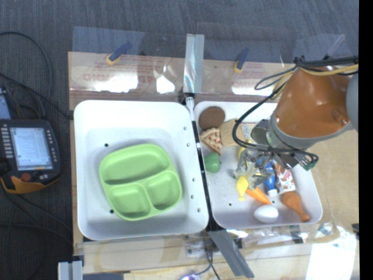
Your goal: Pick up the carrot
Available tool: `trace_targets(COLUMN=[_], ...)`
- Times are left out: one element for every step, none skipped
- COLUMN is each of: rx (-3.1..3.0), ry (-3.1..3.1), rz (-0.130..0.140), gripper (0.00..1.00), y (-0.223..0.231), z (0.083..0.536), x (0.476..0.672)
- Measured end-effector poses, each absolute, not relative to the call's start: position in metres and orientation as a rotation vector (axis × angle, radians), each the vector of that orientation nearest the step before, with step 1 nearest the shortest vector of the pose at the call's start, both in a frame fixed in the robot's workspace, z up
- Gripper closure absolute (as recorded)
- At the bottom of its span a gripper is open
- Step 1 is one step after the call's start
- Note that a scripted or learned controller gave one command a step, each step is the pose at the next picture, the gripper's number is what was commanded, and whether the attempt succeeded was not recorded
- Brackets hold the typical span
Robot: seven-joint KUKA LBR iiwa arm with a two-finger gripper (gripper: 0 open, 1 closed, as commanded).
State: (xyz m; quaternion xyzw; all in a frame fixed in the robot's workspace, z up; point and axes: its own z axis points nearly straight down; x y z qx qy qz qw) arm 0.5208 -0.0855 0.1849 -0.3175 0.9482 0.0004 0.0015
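Clutter is the main hazard for this pick. At the far left a teach pendant (29, 150) lies off the bench, well apart from the work. The left bin (87, 127) holds a green divided plate (140, 181), which plays no part in the task. In the right bin (218, 212) a brown round item (212, 116) sits at the back, a waffle-like piece (212, 139) just in front of it, and a green ball (212, 164) near the dividing wall.

Further right, the gripper (260, 167) hangs low over the middle of the bin among dark cables and coloured items; whether its fingers are wide or narrow cannot be told, and nothing is visibly held between them. The carrot (259, 195), small and orange, lies just below the gripper, touching or nearly touching a yellow piece (242, 186) on its left, with a white egg (267, 214) just in front and a drumstick-shaped toy (294, 205) to its right.

With neighbours packed that tightly, a closing grasp would likely catch the yellow piece or the blue-and-white item (271, 182) instead, or nudge the carrot sideways against the egg. The carrot's taper would probably also let it slip out of a pinch taken near its thin end.
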Motion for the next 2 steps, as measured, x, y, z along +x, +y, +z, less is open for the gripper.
trace_targets(rx=[-0.997,-0.911], ry=[2.977,2.993], rz=[0.003,-0.008], gripper=[0.0,0.0], y=[-0.085,-0.098], z=[0.184,0.091], x=[0.52,0.506])
